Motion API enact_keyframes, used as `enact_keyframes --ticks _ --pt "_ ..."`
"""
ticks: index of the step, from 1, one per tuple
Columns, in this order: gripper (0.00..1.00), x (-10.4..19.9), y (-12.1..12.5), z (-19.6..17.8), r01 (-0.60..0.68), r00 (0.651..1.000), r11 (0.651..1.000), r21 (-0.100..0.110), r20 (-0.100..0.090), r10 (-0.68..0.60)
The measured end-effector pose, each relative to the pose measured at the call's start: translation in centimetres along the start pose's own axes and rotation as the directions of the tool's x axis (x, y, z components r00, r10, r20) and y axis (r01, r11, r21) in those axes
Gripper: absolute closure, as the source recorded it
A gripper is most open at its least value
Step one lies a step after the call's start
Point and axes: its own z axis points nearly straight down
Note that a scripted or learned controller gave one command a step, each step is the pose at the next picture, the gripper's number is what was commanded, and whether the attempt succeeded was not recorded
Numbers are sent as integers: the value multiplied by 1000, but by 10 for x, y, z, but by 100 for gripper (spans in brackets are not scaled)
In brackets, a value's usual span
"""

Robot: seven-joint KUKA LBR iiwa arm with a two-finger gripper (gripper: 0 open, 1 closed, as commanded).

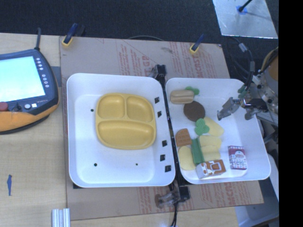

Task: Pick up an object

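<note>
We saw the gripper (236, 109) hanging over the far right part of the right bin (255, 174), its fingers apart and holding nothing. The food toys lay left of it and nearer: a hot dog (182, 96), a brown cookie (194, 110), and a red carton (237, 157). The left bin (80, 126) held a yellow tray (126, 121).

Red print on cardboard sheet (142, 48) under bins and on small cartons (237, 157): too blurred to read.
</note>
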Motion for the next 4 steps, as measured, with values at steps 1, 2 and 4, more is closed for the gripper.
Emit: enact_keyframes --ticks 1,2,4 --pt "0 0 19 95 0 1000 1000 7 0 0" --pt "0 24 -25 185 -2 1000 1000 8 -2 2" --pt "100 92 28 76 7 1000 1000 -13 -1 -7"
